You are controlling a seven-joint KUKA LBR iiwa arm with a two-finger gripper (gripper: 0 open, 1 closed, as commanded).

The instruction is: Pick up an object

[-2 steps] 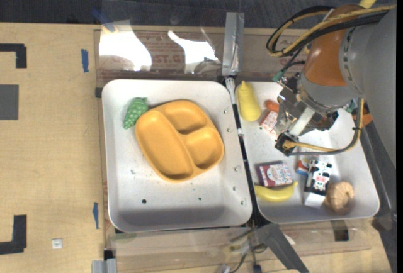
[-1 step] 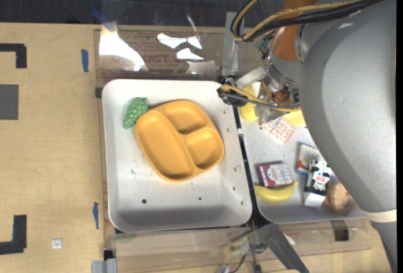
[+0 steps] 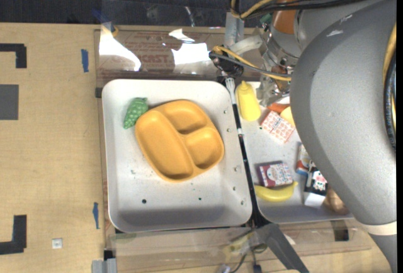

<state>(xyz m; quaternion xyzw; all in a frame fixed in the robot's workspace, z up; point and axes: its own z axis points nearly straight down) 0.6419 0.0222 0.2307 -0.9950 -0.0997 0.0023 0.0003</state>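
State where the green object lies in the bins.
In the camera view, the green object lies in the left bin, near its far left corner, touching the upper left edge of the yellow divided plate.

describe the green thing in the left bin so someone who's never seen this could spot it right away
Start at the left white bin, the one holding the big yellow-orange divided plate. Go to the plate's upper left edge: the small green bumpy object lies there on the bin floor, close against the plate. It is the one green thing in that bin, and far smaller than the plate.
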